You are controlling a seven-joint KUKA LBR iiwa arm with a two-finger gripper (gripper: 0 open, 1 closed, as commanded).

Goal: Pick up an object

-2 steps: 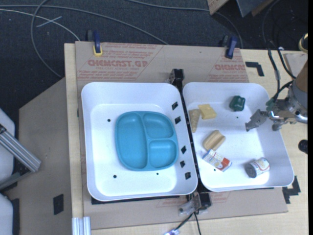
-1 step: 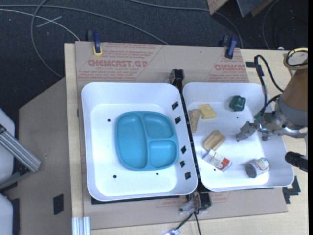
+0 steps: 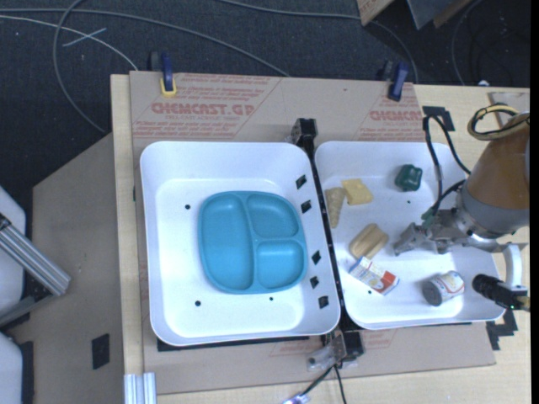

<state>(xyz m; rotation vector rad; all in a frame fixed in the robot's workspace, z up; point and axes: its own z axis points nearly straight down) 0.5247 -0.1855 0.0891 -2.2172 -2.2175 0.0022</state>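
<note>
I am reaching in from the right, and my gripper (image 3: 407,241) is hanging low over the right bin (image 3: 404,314), its grey fingers (image 3: 402,242) pointing left toward the middle of the bin. The fingers are spreading slightly apart with nothing showing between them, so I am gripping nothing.

Just to the left of my fingertips a tan block (image 3: 368,241) is lying at a tilt; it is the closest thing to me, near but apart from the gripper. Below it and a little left, a small red-and-white carton (image 3: 374,277) is lying on the bin floor. Below my wrist, toward the bin's near edge, a grey can (image 3: 443,287) is lying on its side. Farther up the bin, a yellow block (image 3: 358,192) is sitting beside a pale wedge (image 3: 335,204) that is lying close to the bin's left wall. A dark green cup (image 3: 408,177) is sitting near the far side, above my gripper and well apart from it.

Across the divider, the left bin (image 3: 168,175) is holding a blue tray (image 3: 251,241) with three compartments, lying flat near its centre and well apart from me. Both bins are sitting side by side on a board (image 3: 219,99) printed with red lettering, which two clamps (image 3: 168,76) are pinning at the far edge.
</note>
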